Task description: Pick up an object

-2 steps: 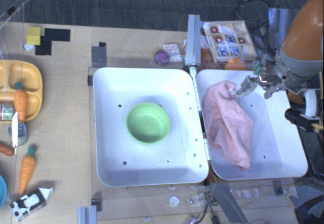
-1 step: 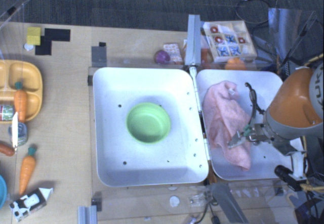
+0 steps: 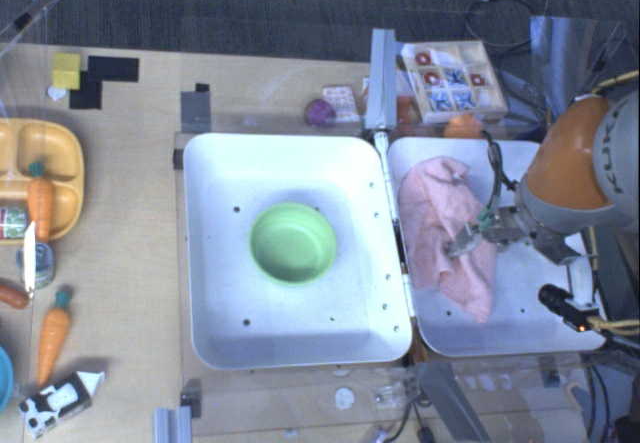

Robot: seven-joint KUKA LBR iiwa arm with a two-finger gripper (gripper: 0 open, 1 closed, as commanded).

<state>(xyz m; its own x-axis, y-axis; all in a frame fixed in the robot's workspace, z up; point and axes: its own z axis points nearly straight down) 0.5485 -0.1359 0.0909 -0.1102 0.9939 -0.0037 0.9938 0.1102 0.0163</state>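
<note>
One pink cloth, tool touching it

The left bin has bare floor all round the green bowl at its middle. In the right bin, the pink cloth fills the left half and the arm overhangs the right, leaving the near floor bare.

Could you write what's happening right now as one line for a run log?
gripper over pink cloth, right bin | grasp unconfirmed | green bowl in left bin
</note>
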